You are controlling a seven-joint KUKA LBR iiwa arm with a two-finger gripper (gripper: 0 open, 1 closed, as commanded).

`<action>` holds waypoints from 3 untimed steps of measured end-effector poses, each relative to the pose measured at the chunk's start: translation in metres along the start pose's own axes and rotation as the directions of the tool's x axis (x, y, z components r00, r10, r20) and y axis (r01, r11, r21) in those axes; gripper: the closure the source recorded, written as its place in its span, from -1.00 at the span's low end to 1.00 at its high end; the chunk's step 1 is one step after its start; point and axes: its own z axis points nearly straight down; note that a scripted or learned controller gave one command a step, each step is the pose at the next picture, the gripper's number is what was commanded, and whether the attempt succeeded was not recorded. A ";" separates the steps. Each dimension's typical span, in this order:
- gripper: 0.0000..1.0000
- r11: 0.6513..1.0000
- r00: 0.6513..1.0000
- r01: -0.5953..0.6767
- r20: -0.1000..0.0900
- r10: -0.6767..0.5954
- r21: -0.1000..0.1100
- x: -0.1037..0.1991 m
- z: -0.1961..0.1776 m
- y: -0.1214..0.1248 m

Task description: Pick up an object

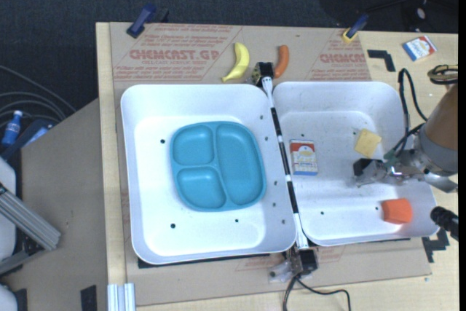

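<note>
Arm reaching in from right, tool (366, 170) low in right bin (328, 102), finger state unclear

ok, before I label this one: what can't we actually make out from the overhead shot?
- Claw, camera view: small and dark over the right bin; open or shut unreadable, and whether it touches the yellow block.
- Arm: cut off by the right edge.
- Small card in the right bin: print too small to read.
- Orange block: only its top shows.
- Blue tray in the left bin: the bin floor beneath is hidden.
</note>
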 end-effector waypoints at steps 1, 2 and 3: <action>1.00 1.000 1.000 -0.001 0.000 0.001 0.001 0.000 -0.009 0.000; -1.00 1.000 1.000 -0.001 0.000 0.001 0.001 0.000 -0.009 -0.001; -1.00 1.000 1.000 0.005 -0.012 -0.005 0.003 -0.007 0.012 0.091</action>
